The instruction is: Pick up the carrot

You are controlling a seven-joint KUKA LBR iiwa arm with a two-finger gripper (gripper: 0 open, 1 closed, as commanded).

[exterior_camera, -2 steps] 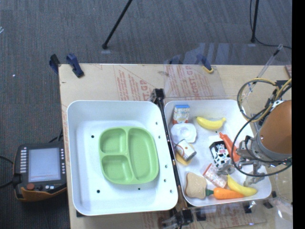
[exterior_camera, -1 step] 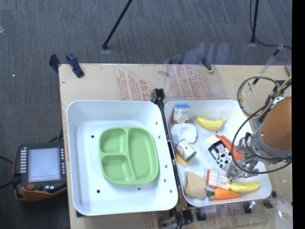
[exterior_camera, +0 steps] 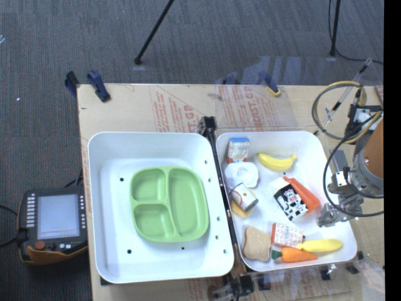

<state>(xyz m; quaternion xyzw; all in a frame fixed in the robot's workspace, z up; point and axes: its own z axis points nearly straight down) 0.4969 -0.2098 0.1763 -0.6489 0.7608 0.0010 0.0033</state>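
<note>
The carrot [exterior_camera: 296, 255] is orange with a small green top. It lies flat near the front edge of the right bin [exterior_camera: 313, 140], its green end pointing left toward a bread slice [exterior_camera: 255, 243]. My gripper [exterior_camera: 329, 217] hangs at the right side of that bin, up and to the right of the carrot and apart from it. A yellow oblong piece [exterior_camera: 322, 246] lies between the two. Nothing shows between the gripper's tips.
The right bin also holds a banana [exterior_camera: 277, 162], a small carton [exterior_camera: 238, 149], a white cup [exterior_camera: 242, 174], a can [exterior_camera: 245, 199], a cow-patterned box [exterior_camera: 291, 202] and a red-white carton [exterior_camera: 287, 234]. A green divided plate [exterior_camera: 169, 204] sits in the left bin [exterior_camera: 100, 168]. Cables loop at the right.
</note>
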